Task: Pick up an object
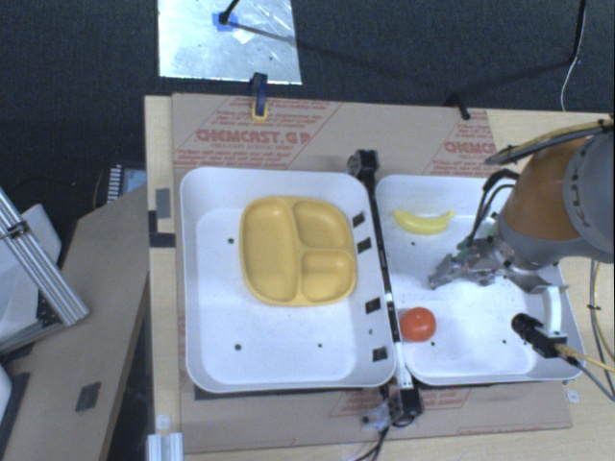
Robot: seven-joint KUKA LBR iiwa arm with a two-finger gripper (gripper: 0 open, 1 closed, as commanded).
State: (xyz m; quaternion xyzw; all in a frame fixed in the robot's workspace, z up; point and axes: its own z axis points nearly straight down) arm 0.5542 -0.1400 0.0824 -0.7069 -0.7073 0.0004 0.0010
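Observation:
In the right bin (461, 368), a yellow banana (424, 221) lies near the far left corner, and a red-orange ball (417, 324) rests by the near left wall. My gripper (441, 277) is low over the middle of this bin, between the two. It points left, and nothing shows in it. The banana is a short way beyond the tip and the ball a short way nearer the camera, both apart from the gripper.
The left bin (207, 353) holds a yellow divided plate (294, 250) near its middle. A black divider (377, 257) with clips runs between the bins. The grey arm (553, 209) enters over the right bin's right side.

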